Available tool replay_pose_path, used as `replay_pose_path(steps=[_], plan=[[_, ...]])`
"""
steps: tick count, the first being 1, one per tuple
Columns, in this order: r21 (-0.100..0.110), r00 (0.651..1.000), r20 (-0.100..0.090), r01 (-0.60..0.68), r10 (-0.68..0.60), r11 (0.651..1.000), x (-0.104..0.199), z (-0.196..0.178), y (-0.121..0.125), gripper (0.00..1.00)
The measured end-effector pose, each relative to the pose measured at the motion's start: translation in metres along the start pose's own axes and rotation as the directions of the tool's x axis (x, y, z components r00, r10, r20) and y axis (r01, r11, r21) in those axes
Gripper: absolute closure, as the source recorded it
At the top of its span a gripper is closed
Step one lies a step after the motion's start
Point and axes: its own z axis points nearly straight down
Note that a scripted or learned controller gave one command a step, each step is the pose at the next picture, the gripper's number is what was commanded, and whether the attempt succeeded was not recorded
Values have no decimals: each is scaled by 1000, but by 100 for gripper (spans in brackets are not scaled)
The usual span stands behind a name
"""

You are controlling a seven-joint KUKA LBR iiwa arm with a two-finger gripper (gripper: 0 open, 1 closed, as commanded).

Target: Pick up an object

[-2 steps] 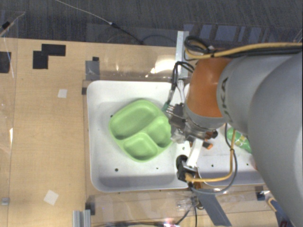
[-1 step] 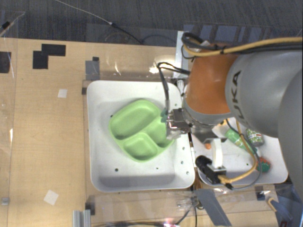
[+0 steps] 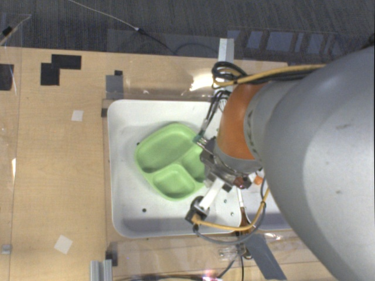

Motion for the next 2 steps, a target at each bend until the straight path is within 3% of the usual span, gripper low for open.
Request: replay_pose_path(steps=[1,2], plan=[[-2,995,-4,-99,99,995,44,-31,-34,100],[-4,921,-1,390,-390,921,-8,-19,8,100]])
